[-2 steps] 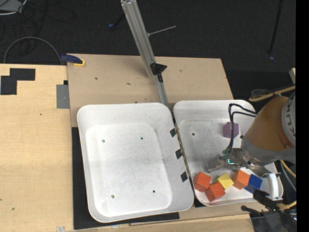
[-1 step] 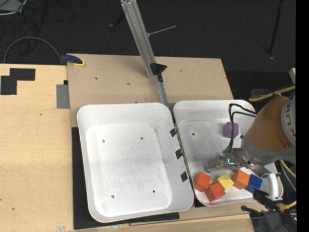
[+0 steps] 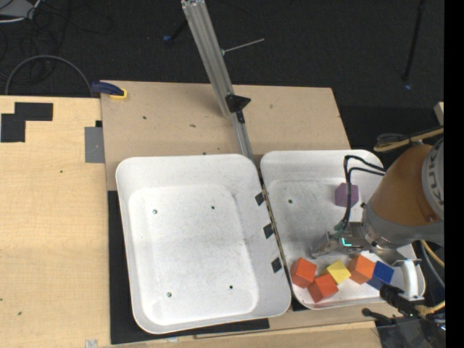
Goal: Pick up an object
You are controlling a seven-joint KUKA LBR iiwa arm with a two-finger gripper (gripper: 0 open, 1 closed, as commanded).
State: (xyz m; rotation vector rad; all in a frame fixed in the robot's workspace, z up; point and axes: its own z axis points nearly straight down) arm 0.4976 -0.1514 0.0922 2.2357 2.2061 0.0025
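Wooden bench top (image 3: 181, 122), big, tan, carries two shallow white plastic bins side by side. Left white bin (image 3: 145, 187) sits beside the right white bin (image 3: 304, 167), rims touching along a clipped seam. Grey KUKA arm with orange band (image 3: 406, 194) comes in from the right, low over the right bin's near half. Slanted aluminium rail (image 3: 214, 56) runs from the far side down to the seam. Two-finger gripper (image 3: 326, 246) sits just above the bin floor, metal tips pointing left; cannot tell from this angle if the claw is apart or together, nothing visibly between it. Small blocks cluster in the near corner of the right bin: orange-red cube (image 3: 304, 271), second red cube (image 3: 324, 287), yellow cube (image 3: 338, 272), orange cube (image 3: 362, 267), blue cube (image 3: 382, 274), mostly touching. Purple cube (image 3: 346, 193) sits alone, farther back, well apart. Likely light, rigid, smooth-faced blocks; grip across two flat parallel faces. Orange-red cube is nearest the tips, left side free, probably the easiest pick; crowding may nudge neighbours.
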